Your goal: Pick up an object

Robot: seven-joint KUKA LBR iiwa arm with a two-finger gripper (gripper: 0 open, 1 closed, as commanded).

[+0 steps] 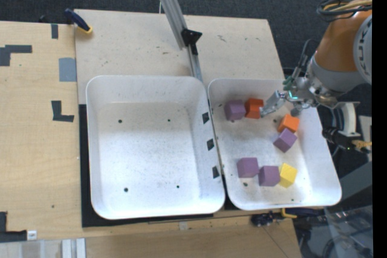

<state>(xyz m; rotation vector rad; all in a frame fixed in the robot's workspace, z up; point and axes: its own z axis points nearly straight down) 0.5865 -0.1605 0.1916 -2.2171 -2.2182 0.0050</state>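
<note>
Camera view from above: pale wooden desk (pixel 36 148) bearing two shallow white plastic bins, left bin (pixel 97 148), right bin (pixel 320 181). Grey arm with orange band (pixel 338 48) reaching in over right bin; gripper (pixel 275 104) low beside small dark-orange foam cube (pixel 254 108), fingers slightly parted, nothing seen between them. Purple cube (pixel 235 110) touching that one; lighter orange cube (pixel 289 123), three more purple cubes (pixel 285 141) (pixel 247 167) (pixel 268 176) and yellow cube (pixel 288 174) lying nearer front

Arm (pixel 347 54): grey casing, orange band above the wrist, black cables looped behind; metallic gripper (pixel 275 103) below.
</note>
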